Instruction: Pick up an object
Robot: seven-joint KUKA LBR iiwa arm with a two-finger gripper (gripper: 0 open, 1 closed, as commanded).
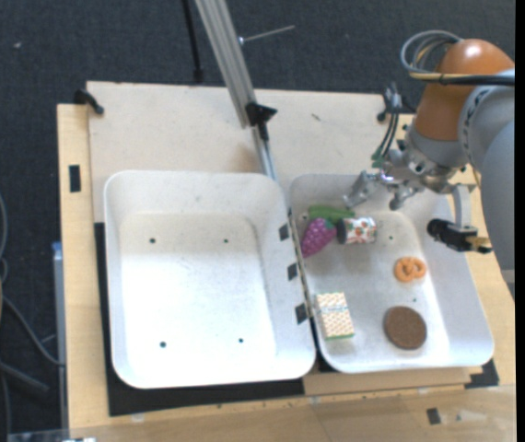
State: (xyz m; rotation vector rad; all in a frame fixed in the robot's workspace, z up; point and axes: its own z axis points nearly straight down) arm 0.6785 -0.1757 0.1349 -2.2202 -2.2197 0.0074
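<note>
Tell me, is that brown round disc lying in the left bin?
No, the brown round disc lies in the right bin, near its front corner, below the small orange piece.

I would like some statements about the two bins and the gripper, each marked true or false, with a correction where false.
1. The brown disc lies in the right bin. True.
2. The purple grapes lie in the left bin. False: they lie in the right bin, near its left wall.
3. The gripper is above the far end of the right bin. True.
4. The orange pretzel touches the brown disc. False: bare bin floor lies between them.
5. The checkered box lies near the right bin's left wall. True.
</note>
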